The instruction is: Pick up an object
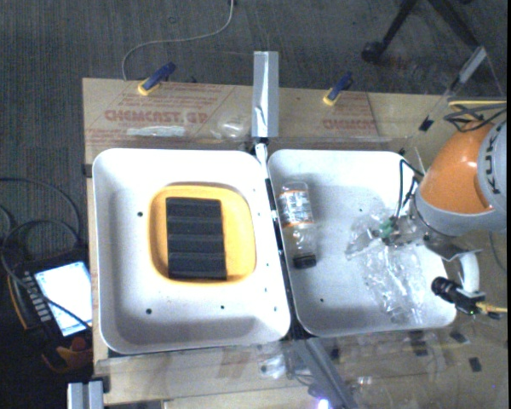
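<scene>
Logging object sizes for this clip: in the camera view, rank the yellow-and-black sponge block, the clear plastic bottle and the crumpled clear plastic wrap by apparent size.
1. Yellow-and-black sponge block, clearly largest.
2. Crumpled clear plastic wrap; edges hard to trace.
3. Clear plastic bottle, smallest.

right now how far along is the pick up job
Nothing looks picked up yet. The yellow tray with the black ridged block lies in the left bin; the clear plastic bottle and crumpled clear wrap lie in the right bin. The grey-and-orange arm is over the wrap; grasping and lifting remain.
</scene>
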`<state>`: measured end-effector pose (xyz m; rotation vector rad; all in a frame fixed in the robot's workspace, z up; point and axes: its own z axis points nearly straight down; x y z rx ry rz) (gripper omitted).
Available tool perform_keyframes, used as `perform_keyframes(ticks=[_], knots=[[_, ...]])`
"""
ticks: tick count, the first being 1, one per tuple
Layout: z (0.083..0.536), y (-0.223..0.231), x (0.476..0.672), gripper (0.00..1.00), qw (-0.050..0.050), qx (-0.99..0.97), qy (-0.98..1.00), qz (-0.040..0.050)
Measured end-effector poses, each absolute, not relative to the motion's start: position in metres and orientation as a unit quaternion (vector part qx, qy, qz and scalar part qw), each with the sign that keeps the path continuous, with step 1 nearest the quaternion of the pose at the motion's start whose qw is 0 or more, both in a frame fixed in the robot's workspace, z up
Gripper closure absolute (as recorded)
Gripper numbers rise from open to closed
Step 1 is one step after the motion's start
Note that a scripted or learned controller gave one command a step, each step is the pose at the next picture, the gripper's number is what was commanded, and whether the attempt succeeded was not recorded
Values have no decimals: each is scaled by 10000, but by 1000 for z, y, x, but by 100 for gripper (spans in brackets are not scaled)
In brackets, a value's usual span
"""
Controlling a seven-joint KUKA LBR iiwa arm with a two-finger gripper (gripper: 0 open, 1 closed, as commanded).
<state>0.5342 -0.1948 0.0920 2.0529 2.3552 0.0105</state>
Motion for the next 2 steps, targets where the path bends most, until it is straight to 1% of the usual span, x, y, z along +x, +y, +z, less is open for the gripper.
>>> perform_keyframes(ticks=[1, 2], knots=[[91, -186, 595, 0, 76, 6777, 7353, 27], [91, -205, 569, 0, 75, 5960, 8030, 25]])
